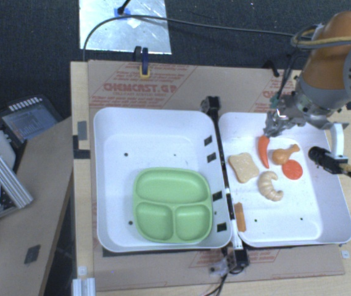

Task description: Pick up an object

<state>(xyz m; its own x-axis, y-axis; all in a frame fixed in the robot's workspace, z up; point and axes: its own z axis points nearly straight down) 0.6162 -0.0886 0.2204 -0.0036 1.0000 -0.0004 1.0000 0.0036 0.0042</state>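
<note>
Inventory of my bench, as it stands.

Item: my gripper. It hangs low over the far part of the right bin, just above the upper tip of the red pepper. At this slant the tool is a dark cluster, and I cannot tell whether it is released or clenched. Nothing shows caught in it. I judge it is lined up over the pepper as the piece to lift, since it sits directly above that end and apart from the other pieces.

Item: right bin, contents.
- Red pepper, long and narrow, lying flat, pointing away from the gripper toward the near side.
- Slice of bread, just left of the pepper.
- Drumstick, just right of the pepper, near or touching it.
- Tomato slice, a red disc, just below the drumstick.
- Croissant, pale and curved, below the cluster.
- Small orange stick, alone beside the divider wall, well apart from the rest.

The food is bunched in the bin's middle, so a descent on the pepper risks nudging the drumstick.

Item: left bin, contents.
- Green divided plate, three compartments, nothing in them, set toward the near right corner.

Item: task status. Nothing is lifted yet; every piece lies on the bin floor.
</note>
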